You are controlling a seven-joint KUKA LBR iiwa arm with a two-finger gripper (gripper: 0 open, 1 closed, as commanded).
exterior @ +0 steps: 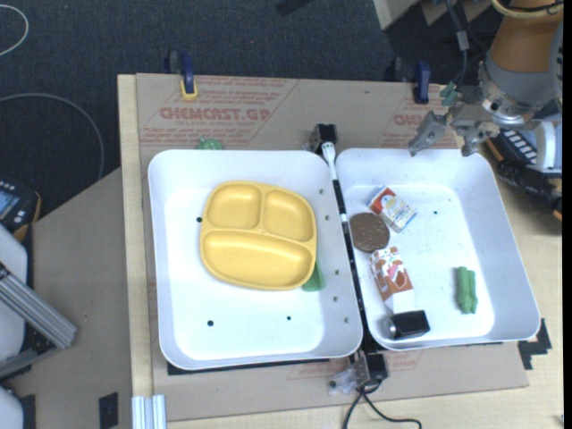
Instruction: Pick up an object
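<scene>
Pincer [447, 134] spread, gripping nothing, above the right white bin's [509, 239] far edge.
Small red-and-white packet [392, 208] lies near that far edge.

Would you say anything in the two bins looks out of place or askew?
One oddity: a green object is wedged under the yellow tray's lower right edge in the left bin, mostly hidden. The right bin's items lie loose and apart.

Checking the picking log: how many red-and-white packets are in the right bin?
2. One packet lies near the bin's back, just above the brown disc. The other packet lies just below the disc, above the black block. None seems hidden.
</scene>
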